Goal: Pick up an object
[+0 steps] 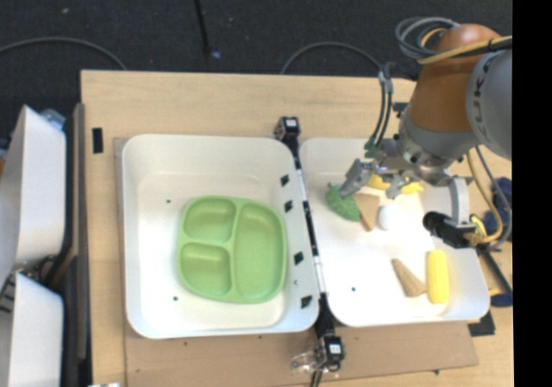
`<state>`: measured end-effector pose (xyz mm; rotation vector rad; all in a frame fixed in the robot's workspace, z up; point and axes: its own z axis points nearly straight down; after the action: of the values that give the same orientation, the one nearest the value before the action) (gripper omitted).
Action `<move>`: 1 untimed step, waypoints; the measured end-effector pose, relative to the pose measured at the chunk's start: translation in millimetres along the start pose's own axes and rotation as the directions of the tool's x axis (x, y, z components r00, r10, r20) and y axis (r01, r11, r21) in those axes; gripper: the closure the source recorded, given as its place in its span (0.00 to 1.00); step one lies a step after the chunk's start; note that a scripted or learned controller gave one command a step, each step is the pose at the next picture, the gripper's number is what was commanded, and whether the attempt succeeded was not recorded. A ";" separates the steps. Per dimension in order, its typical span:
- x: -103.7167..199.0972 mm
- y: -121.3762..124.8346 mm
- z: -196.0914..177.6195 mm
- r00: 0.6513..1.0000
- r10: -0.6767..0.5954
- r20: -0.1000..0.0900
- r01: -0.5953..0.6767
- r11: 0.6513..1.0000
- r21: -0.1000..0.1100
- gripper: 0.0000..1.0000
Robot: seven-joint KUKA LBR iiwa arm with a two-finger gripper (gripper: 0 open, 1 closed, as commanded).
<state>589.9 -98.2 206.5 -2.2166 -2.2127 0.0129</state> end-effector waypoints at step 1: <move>0.2 2.9 -7.6 1.000 -0.003 0.001 0.003 1.000 -0.014 0.00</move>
<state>592.9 -98.0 214.1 -2.2208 -2.2238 -0.0010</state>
